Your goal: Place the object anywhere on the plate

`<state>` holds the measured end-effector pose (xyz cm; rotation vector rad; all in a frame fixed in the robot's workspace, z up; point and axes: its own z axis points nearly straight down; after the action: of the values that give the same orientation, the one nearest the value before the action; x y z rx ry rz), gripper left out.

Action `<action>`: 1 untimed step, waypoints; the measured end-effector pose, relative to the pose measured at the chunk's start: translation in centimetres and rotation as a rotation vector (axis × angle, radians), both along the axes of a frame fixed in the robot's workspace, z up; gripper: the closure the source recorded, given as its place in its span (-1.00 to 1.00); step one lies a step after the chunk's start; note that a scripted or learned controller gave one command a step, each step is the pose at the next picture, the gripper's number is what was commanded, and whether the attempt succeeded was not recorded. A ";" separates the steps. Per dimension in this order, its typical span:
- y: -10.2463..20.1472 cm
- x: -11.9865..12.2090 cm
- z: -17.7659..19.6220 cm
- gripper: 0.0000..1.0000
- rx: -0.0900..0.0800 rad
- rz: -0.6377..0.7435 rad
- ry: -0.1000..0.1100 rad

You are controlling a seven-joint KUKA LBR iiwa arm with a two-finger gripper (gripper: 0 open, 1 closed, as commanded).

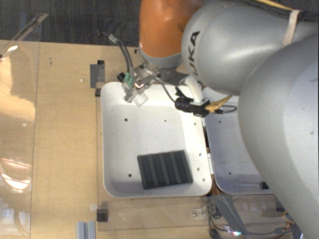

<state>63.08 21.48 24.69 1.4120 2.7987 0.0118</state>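
Can't really tell how the fingers (pixel 135 91) are set, they're small clear bits down at the far-left corner of the left bin (pixel 117 143), and whether anything is caught between them is too small to make out. Right above them sits the wrist with green fittings and a loop of black cable (pixel 122 54) going up and back. The orange band (pixel 162 21) bulges over the far edge of that bin, and the big grey arm (pixel 259 78) spreads out from there, covering most of the right bin (pixel 234 176). A black-and-yellow connector (pixel 199 106) hangs off the arm over the left bin's right side. The only loose thing I can spot is a dark ribbed rectangular object (pixel 164 169) lying flat at the near end of the left bin, well apart from the fingers. Both bins sit on the wood table (pixel 60 148).
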 end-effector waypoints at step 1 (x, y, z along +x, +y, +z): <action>1.5 3.3 -14.1 1.00 -0.001 -0.268 0.017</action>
<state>66.39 22.94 10.60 1.7809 2.5961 -0.0030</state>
